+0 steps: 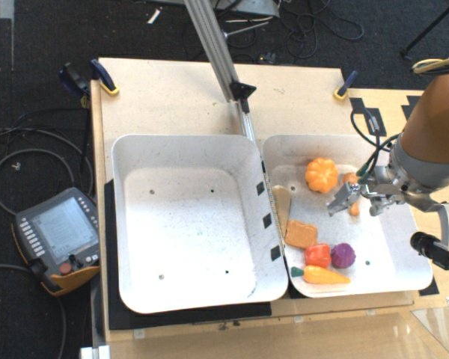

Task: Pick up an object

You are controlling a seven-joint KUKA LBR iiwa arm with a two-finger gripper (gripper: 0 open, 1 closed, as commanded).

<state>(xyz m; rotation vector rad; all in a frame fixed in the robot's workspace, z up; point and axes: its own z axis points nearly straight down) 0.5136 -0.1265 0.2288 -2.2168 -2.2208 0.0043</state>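
Observation:
My gripper [357, 203] hangs low over the middle of the right bin [393, 264], and its two fingers stand spread apart. A small orange piece [354, 209] shows in the gap between them, touching neither as far as I can see; its upper end [349, 178] peeks out above the gripper. Just left of it lies an orange pumpkin [322, 174]. Nearer the front sit a tan slice of toast [301, 234], a red pepper [318, 255], a purple ball-like fruit [343, 255] and a carrot [326, 277].
The left bin [120, 200] stands beside the right one. A pale wooden piece [281, 204] leans along the dividing wall. A metal pole [217, 43] slants down to the bins' back edge. A teach pendant [56, 234] lies left of the bench.

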